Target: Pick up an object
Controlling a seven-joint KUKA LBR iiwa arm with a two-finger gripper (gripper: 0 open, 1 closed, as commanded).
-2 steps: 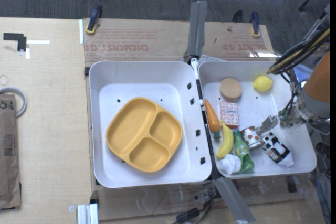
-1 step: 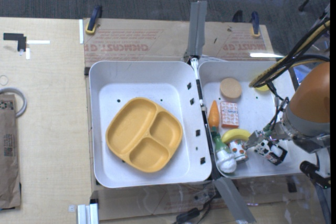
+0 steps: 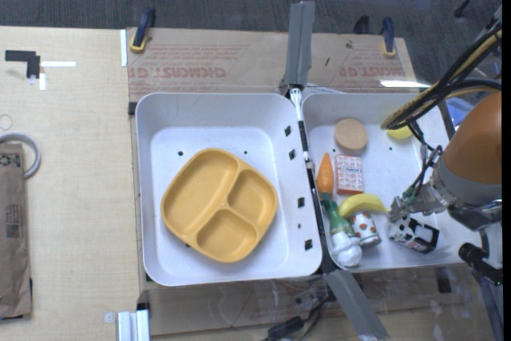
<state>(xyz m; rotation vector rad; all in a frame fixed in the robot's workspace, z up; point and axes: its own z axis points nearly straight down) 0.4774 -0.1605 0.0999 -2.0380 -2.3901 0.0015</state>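
Note:
The right bin (image 3: 375, 104) holds several small items. A tan round disc (image 3: 350, 135) lies near its back, with a red and white box (image 3: 349, 174) just in front of it. An orange carrot (image 3: 325, 174) rests along the left wall. A banana (image 3: 362, 205) lies across a small can (image 3: 367, 230), and a green and white bottle (image 3: 341, 237) sits at the front left corner. A yellow lemon (image 3: 400, 131) is at the back right, partly behind cables. My gripper (image 3: 412, 231) is low in the bin, right of the can and apart from it.
The left bin (image 3: 148, 172) contains a yellow divided plate (image 3: 219, 204). A grey divider bar (image 3: 300, 44) runs between the bins at the back. Black and yellow cables (image 3: 447, 84) cross the right bin's far corner. The arm's orange band (image 3: 479, 141) overhangs the right wall.

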